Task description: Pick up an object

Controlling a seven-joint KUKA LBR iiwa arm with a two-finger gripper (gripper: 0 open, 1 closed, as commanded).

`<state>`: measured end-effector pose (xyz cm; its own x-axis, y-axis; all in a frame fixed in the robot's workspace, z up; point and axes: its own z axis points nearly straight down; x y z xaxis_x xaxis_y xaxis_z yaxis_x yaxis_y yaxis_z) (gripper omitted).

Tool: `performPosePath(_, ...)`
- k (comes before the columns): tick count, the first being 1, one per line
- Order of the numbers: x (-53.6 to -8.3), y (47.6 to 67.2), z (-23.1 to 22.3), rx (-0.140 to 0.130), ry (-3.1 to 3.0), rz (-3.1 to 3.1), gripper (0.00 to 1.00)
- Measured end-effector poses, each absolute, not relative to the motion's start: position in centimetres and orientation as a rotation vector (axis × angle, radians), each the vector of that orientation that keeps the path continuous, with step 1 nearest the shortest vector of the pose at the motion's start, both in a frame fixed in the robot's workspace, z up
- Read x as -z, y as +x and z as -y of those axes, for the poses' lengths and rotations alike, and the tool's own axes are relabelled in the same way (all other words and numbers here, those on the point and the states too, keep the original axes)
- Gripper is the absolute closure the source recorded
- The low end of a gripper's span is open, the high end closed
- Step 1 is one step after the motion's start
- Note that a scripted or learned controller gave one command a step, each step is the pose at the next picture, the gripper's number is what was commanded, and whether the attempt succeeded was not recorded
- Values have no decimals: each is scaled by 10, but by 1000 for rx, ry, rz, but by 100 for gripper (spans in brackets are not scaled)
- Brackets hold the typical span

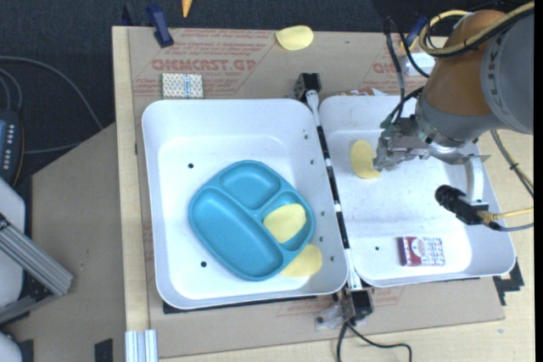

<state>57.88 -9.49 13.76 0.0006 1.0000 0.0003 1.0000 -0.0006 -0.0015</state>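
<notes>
The gripper stands low in the right bin, just beside a pale yellow chip-like piece, probably to grasp it; how wide it is, I cannot tell.

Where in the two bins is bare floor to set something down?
Left bin: bare along the far wall behind the blue plate. Right bin: bare in the middle, between the yellow piece and the small packet. Crowded at the gripper.

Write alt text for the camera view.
The arm's claw sits low in the right bin beside a yellow piece. The left bin holds a blue divided plate with yellow pieces.
</notes>
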Motion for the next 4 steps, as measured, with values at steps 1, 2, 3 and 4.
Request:
performPosePath(1,-137,579,95,-1,-2221,2219,0)
performPosePath(2,-84,602,112,-1,-2223,2221,0)
performPosePath(3,-85,614,111,1,-2222,2223,0)
performPosePath(4,-84,589,107,-1,-2221,2219,0)
